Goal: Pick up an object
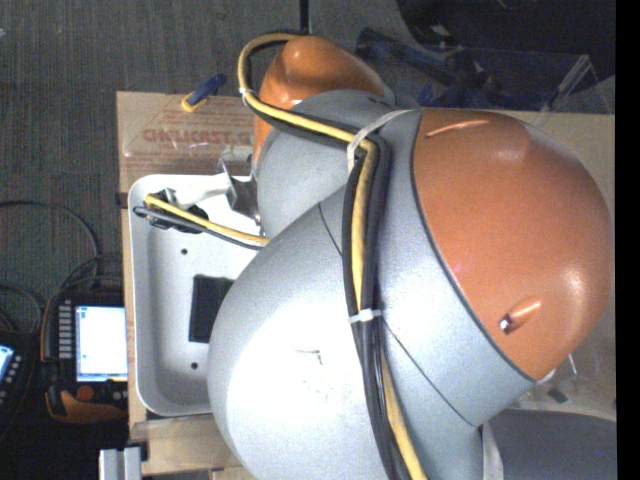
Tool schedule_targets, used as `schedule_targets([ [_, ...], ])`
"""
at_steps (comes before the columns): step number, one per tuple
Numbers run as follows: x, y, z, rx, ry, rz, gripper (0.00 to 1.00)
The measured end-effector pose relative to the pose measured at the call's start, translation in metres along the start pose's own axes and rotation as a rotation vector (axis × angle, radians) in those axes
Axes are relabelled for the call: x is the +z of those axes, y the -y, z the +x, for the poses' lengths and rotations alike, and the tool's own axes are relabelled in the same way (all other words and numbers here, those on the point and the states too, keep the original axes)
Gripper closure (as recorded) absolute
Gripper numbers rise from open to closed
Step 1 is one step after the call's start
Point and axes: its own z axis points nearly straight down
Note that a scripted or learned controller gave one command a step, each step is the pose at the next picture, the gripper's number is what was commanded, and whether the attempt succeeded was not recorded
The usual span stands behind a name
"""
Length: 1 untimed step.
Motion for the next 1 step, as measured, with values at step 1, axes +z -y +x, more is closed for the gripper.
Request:
schedule_targets([
  [1, -0.0177, -0.0261, -0.0390, 0.003, 0.001, -0.003, 1.00],
])
